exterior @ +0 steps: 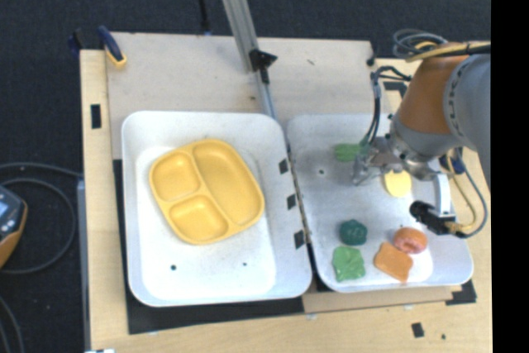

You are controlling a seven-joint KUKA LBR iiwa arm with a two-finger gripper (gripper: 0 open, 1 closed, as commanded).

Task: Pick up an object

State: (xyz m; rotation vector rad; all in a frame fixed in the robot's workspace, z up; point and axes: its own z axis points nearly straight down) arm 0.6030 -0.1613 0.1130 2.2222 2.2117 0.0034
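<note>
From the overhead camera, the gripper (369, 167) is down in the right bin (322, 202), near a light green piece (348, 151) and a pale yellow one (397, 183) — whether its fingers are spread or closed on anything, I cannot tell. 4 more objects lie well apart along the front. The left bin (140, 260) holds a yellow divided tray (206, 189). The risk, I'd say — closing between the pieces and nudging both away.
</note>
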